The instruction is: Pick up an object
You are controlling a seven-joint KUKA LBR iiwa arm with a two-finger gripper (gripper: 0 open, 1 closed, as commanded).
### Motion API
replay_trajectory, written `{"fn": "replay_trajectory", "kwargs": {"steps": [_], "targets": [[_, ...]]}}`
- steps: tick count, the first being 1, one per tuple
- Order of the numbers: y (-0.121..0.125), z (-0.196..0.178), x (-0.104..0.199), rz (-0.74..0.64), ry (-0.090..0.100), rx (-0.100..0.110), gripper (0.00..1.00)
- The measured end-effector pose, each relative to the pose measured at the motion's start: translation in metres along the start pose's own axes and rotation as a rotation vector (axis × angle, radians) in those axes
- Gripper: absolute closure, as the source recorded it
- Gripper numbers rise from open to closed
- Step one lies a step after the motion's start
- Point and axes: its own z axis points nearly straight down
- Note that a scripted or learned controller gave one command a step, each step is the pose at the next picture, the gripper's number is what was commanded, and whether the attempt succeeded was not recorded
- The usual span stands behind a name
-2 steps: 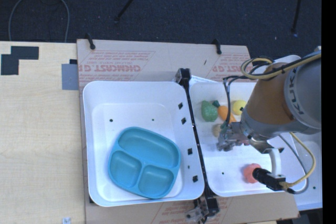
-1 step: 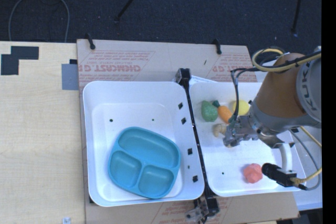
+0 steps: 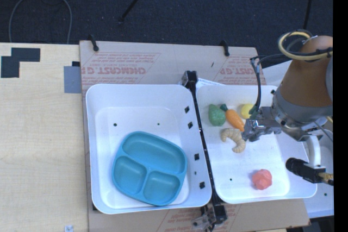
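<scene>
The right bin (image 3: 272, 185) holds several small toys: a green one (image 3: 217, 115), an orange carrot shape (image 3: 235, 119), a yellow piece (image 3: 246, 111), a tan curved piece (image 3: 234, 138) and a pink lump (image 3: 262, 179). My gripper (image 3: 253, 130) hangs low over the bin, just right of the carrot and the tan piece and below the yellow piece. Its metal end sits close to them, and I cannot make out anything held in it.
A blue divided plate (image 3: 148, 167) lies in the left bin (image 3: 100, 117). A black divider (image 3: 197, 133) runs between the bins. Cardboard lies under both bins, and the arm's body (image 3: 304, 89) covers the right bin's far right side.
</scene>
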Motion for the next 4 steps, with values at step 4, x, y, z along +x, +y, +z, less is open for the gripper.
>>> {"fn": "replay_trajectory", "kwargs": {"steps": [4], "targets": [[-0.006, -0.014, 0.137, -0.002, 0.0, 0.004, 1.0]]}}
